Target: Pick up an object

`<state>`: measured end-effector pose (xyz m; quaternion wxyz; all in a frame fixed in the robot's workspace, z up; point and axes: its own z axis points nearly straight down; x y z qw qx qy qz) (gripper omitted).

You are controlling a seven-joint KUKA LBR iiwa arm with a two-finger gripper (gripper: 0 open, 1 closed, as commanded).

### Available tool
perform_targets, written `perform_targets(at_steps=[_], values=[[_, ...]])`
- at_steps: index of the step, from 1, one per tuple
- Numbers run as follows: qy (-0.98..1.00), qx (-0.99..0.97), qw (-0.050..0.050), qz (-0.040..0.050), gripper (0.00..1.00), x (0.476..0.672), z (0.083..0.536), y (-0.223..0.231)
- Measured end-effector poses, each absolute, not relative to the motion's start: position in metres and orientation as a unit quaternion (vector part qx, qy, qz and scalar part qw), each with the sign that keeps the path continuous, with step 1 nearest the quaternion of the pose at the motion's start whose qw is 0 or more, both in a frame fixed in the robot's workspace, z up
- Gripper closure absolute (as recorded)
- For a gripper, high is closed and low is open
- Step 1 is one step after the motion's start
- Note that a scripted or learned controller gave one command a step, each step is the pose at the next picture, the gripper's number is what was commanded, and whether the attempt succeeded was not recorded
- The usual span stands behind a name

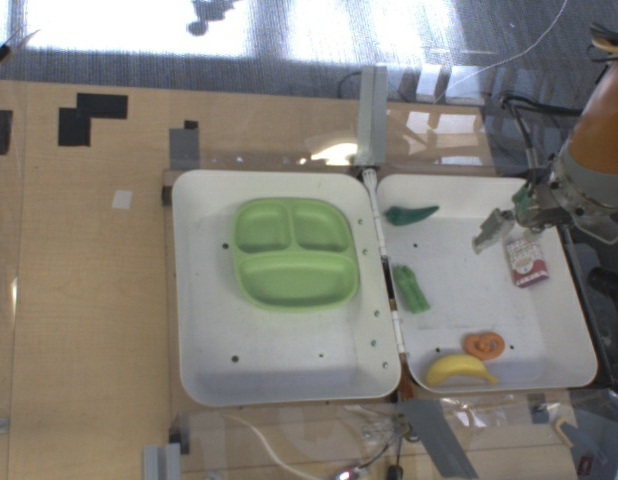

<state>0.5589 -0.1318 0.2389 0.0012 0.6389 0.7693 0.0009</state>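
Observation:
My gripper [509, 233] hangs over the right bin's [564, 368] far right part, open, with nothing between its fingers. A small red and white carton [527, 262] lies on the bin floor just below and right of it. Further left in the same bin are a curved green pod [411, 213] near the far wall and a green block [411, 290] by the divider. An orange ring [484, 345] and a yellow banana [461, 370] lie at the near edge.
The left bin [204, 358] holds a green divided plate [294, 253]. A raised divider [382, 268] separates the two bins. The arm's orange band [604, 128] sits over the right bin's far right corner, with cables behind it.

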Motion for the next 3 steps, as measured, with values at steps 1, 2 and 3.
perform_targets(at_steps=[1,2,3], values=[[0.799,0.601,0.002,0.0008,0.00,0.623,0.131,-0.206],[0.843,0.538,0.005,0.0016,0.00,0.665,0.170,-0.206],[0.844,0.536,0.004,0.0013,0.00,0.609,0.207,-0.206]])
